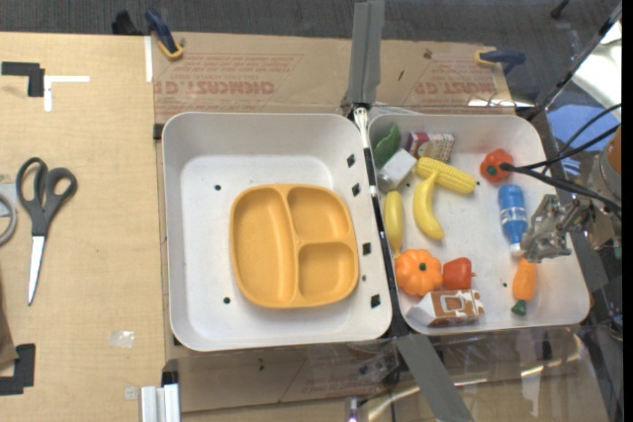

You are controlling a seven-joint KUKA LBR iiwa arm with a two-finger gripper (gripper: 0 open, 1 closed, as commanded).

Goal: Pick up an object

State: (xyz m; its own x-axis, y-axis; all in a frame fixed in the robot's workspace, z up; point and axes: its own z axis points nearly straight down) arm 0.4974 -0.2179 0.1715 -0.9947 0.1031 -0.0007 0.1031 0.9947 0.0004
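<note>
Gripper [547, 237] position is observed over the right bin [465, 117], close to that bin's right wall and toward its front half. Whether the gripper is apart or together cannot be told, since the metal parts at the tip are small and blurred against the white floor. No object is seen held.

The nearest candidates are located as follows. A carrot [524, 282] lies just in front of the tip, toward the bin's front right corner, with its long axis running roughly front to back. A blue bottle [511, 212] lies just beside the tip on the side toward the bin's centre, its long axis likewise front to back. A red pepper [496, 166] rests further back, near the rear right corner.

The coming move is judged to depend on a short shift toward either the carrot or the bottle, with closure across the short axis.

Dark cables [569, 175] cross the rear right corner of the bin, and the arm itself is cut off at the frame edge.
</note>
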